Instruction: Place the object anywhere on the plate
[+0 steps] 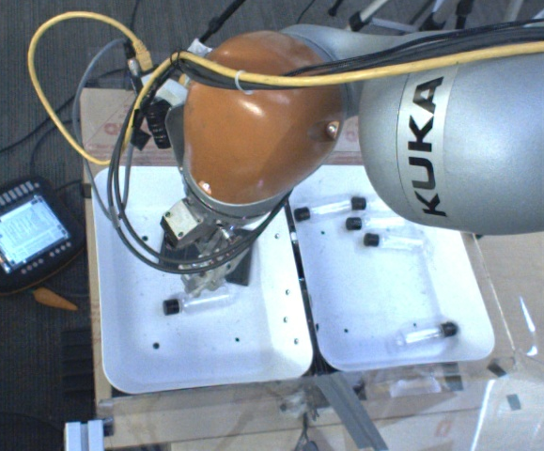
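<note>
Gripper low in left bin, over capped tube; grip state unclear.

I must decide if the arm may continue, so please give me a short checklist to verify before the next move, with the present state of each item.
1. Gripper is over the left bin: ok.
2. A clear tube with a black cap lies just below the gripper: ok.
3. Tube is held by the gripper: cannot tell; the wrist hides the contact.
4. Plate to receive the object is located: not ok, none can be made out.
5. Four other tubes lie in the right bin, for example one near its front, apart from the gripper: ok.
6. The yellow cable and black cables hang loose around the wrist: cannot tell if they will snag.
</note>
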Motion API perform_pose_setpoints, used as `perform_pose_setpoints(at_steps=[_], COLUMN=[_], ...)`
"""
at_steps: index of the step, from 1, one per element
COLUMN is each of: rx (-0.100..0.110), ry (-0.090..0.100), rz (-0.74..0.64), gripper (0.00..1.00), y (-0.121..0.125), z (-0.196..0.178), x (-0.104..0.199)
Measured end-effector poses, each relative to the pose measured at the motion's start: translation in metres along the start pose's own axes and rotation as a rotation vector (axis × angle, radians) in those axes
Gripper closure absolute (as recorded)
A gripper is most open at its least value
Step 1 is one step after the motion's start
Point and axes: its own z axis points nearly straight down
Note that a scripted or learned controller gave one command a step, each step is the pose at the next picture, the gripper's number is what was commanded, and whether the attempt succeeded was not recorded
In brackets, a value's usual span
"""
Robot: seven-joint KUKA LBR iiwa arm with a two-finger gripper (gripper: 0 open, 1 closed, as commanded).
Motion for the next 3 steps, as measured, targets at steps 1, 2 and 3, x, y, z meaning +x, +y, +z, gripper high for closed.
perform_pose_setpoints(at_steps=[1,2,3], rx=[0.003,0.003,-0.002], ry=[-0.002,-0.004,-0.003], rz=[-0.069,-0.661,-0.876], gripper=[1.00,1.00,1.00], y=[-0.108,-0.145,-0.086], z=[0.012,0.052,0.077], x=[0.052,0.070,0.041])
